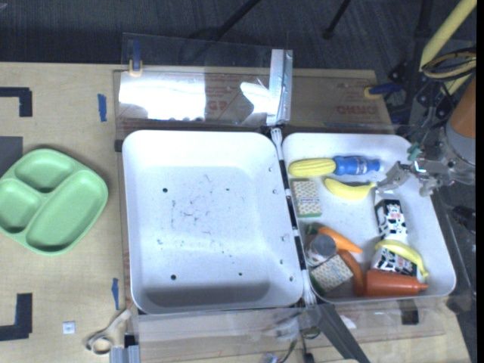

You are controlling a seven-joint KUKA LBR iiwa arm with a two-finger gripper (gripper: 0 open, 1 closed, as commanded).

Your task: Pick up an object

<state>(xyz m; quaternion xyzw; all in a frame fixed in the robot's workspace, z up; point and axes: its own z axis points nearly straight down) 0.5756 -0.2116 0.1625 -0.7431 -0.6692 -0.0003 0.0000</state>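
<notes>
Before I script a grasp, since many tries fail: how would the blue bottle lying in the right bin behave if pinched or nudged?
The blue bottle lies on its side, so its round body would probably roll under a nudge. Its smooth, likely plastic surface may slip between narrow fingers. It rests against the corn cob and near the banana, so a push would likely shift those too.

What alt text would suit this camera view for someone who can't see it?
The end effector hangs over the right bin, which holds bananas, a blue bottle and other toys. The left bin sits beside it, with a green plate further left.
</notes>
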